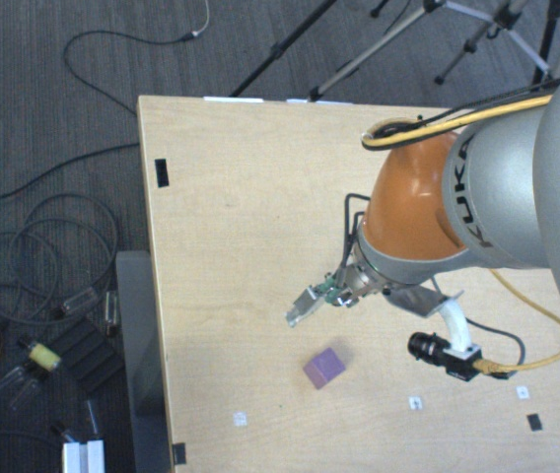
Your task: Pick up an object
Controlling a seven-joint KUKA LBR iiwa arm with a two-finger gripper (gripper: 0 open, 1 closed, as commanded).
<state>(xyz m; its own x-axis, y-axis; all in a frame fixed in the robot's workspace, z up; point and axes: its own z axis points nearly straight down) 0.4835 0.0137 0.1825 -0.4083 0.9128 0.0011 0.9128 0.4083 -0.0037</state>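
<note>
A small purple cube [324,367] lies on the light wooden bench top [231,254], towards the front. My gripper [300,309] reaches in from the right below the arm's orange band [413,205]. It hangs just up and to the left of the cube, about a cube's width away from it. Nothing shows in the gripper. Its tip points down and to the left, seen at a slant.
A black camera [445,353] on a yellow cable hangs off the wrist, right of the cube. Small white tags [240,419] and black marks [162,172] dot the bench. The bench's left edge drops to carpet strewn with cables [34,254]. Tripod legs [457,8] stand behind.
</note>
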